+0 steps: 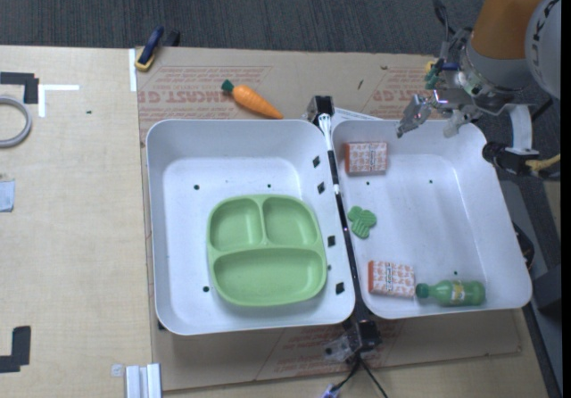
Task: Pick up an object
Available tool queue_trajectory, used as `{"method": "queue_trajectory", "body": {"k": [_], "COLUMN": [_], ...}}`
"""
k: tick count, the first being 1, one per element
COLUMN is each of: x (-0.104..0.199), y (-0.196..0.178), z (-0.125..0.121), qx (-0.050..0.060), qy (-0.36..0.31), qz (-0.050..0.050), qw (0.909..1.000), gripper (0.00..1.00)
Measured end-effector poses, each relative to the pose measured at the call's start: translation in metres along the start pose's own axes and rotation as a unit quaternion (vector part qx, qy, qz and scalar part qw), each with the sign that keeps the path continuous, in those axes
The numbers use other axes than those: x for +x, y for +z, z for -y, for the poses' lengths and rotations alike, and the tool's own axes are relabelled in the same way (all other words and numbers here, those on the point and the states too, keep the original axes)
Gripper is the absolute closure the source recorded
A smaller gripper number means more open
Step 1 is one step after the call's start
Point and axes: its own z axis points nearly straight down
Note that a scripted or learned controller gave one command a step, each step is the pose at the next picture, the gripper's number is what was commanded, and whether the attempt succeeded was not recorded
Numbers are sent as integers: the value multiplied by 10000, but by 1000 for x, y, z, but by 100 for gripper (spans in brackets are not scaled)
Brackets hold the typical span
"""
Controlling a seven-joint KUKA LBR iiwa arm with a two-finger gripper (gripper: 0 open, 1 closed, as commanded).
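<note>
The right bin [464, 200] holds a small pink-and-white box [367, 157] near its far left corner, a green leaf-shaped toy [361, 221] by its left wall, an orange-and-white box [391, 278] at the front, and a green bottle [451, 293] lying on its side beside that box. My gripper [437, 118] hangs over the bin's far edge, to the right of the pink box. Its fingers [411, 118] are spread apart with nothing between them.
The left bin [178, 209] holds a green divided plate [266, 250]. An orange toy carrot [252, 99] lies on the cardboard behind the left bin. A blue clip [150, 48] sits at the cardboard's far left corner. The arm's grey body [522, 21] fills the upper right.
</note>
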Motion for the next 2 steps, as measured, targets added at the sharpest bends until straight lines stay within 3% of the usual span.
{"method": "queue_trajectory", "body": {"k": [1,2], "x": [34,79], "y": [79,18], "z": [51,0], "qx": [-1,-2], "qy": [570,333], "qz": [-1,0], "qw": [9984,9994], "gripper": [0,0]}}
